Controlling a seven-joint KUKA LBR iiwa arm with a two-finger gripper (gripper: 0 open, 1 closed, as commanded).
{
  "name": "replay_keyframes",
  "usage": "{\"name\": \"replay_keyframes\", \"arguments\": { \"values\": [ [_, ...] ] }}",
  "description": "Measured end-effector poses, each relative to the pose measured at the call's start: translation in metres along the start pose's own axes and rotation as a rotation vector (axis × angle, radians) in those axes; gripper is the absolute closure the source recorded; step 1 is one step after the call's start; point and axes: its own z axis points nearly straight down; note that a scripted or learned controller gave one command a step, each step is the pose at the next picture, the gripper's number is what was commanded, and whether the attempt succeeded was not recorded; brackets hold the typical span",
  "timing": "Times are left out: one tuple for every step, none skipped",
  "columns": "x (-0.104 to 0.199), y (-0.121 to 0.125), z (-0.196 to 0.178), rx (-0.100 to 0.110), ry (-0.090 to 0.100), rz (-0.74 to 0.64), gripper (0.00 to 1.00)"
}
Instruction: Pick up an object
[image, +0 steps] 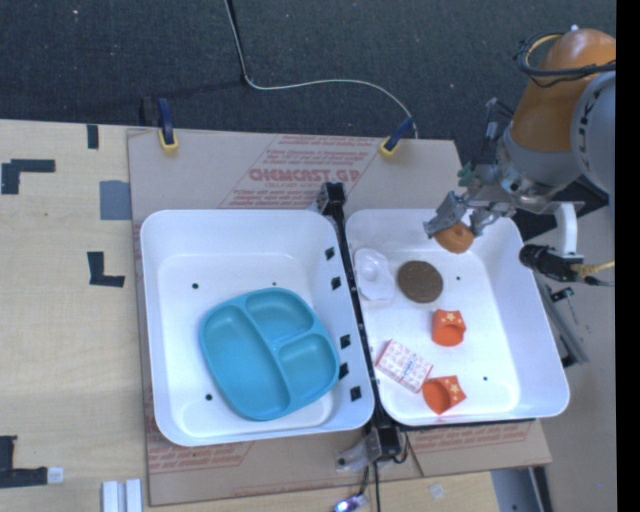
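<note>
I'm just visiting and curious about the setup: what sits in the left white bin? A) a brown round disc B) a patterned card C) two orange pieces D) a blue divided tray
D: the blue divided tray lies alone in the left bin, while the brown disc, orange pieces and patterned card are in the right bin.

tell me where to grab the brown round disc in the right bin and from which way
Grip the brown disc across its rim, coming straight down from above. It lies flat on the floor of the right bin, so only its edges offer opposing faces. It has open floor around it, with the clear cup closest, on its left.
</note>
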Motion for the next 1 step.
{"name": "replay_keyframes", "arguments": {
  "values": [
    [0.0553,-0.0114,-0.0059,0.002,0.001,-0.001,1.0]
  ]
}}
